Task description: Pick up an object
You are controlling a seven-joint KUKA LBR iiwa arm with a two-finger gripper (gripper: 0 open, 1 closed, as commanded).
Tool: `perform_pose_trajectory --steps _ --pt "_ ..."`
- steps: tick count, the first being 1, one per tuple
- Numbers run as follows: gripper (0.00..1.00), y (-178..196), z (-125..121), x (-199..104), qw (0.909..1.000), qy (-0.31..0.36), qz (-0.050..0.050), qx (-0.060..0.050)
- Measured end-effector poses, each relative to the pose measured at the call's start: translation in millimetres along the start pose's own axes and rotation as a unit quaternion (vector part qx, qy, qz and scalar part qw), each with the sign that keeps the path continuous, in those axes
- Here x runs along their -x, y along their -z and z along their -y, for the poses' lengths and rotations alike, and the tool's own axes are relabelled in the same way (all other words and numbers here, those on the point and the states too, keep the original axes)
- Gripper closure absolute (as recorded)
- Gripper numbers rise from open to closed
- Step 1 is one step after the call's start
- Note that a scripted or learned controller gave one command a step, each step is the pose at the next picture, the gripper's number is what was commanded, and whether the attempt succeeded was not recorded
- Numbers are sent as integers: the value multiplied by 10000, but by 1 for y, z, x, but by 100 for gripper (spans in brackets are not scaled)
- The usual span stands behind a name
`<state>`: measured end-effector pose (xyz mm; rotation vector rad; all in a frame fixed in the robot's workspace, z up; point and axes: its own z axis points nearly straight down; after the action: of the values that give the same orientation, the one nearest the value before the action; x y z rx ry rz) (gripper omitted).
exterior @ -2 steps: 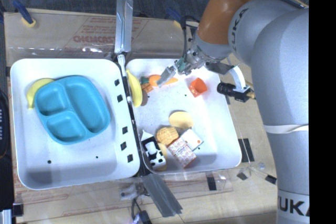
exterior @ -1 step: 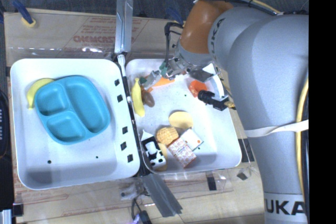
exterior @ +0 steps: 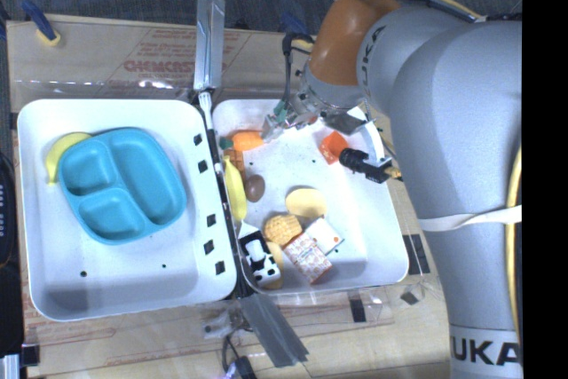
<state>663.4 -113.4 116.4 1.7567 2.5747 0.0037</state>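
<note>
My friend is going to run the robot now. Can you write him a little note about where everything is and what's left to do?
Gripper: low at the back of the right bin, near the toy carrot; whether it grips anything cannot be seen.
Right bin also has a banana along the left wall, a brown ball, a waffle, a small box and an orange block.
Left bin: blue divided plate lying over a yellow item.
Done: nothing visibly lifted. Left: grab one object and raise it.

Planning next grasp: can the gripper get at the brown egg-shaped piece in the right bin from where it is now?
Probably yes. The brown piece lies uncovered on the right bin floor; the gripper hangs just above. The yellow banana beside it crowds one side.
</note>
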Motion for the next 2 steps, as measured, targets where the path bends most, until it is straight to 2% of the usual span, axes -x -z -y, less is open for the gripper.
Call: perform_pose_trajectory --steps 1,2 --pt "0 -1 0 0 10000 0 -5 -8" --pt "0 -23 3 -11 9980 -621 -94 -89"
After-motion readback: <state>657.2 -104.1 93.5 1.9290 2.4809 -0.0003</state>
